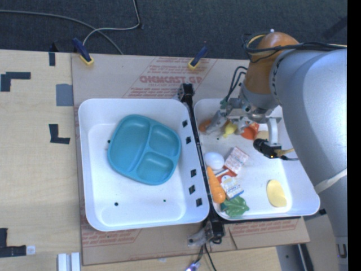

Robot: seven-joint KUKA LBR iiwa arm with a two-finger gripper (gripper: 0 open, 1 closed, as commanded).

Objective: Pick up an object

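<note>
Dark carpet (pixel 225 16) up top with a thin cable (pixel 113 27) running across it. Wood tabletop (pixel 34 179) below, black tape marks on it. Cardboard sheet (pixel 141 75) sits under both bins, pinned at its far edge by two blue-and-yellow clamps (pixel 83 51).

Left bin (pixel 101 208): one blue divided plate (pixel 145 149), lying flat, roughly centred.

Right bin (pixel 256 182): all the small stuff. Arm (pixel 310 106) comes in from the right, orange band (pixel 265 66) above the wrist. Hand (pixel 230 117) is low over the bin's far-left corner, close to the wall between the bins. Can't tell if the hand is released or clenched, as the view is too cluttered there. Nothing is visibly gripped.

Candidates nearest the hand:
- small yellow piece (pixel 229 130): right under the hand, touching it or just beside, can't tell which
- red-orange piece (pixel 250 132): just right of the yellow one, near the hand
- small orange bit (pixel 205 125): just left of the hand, by the bin wall

Further toward the near side, apart from the hand:
- white ball (pixel 214 160), next to a red-and-white packet (pixel 236 159)
- carrot (pixel 215 188) lying along the left wall, below the ball
- green item (pixel 234 206) at the near edge, touching or just beside the carrot tip
- pale yellow oval (pixel 276 193) on its own toward the near-right corner, well apart from the hand
</note>
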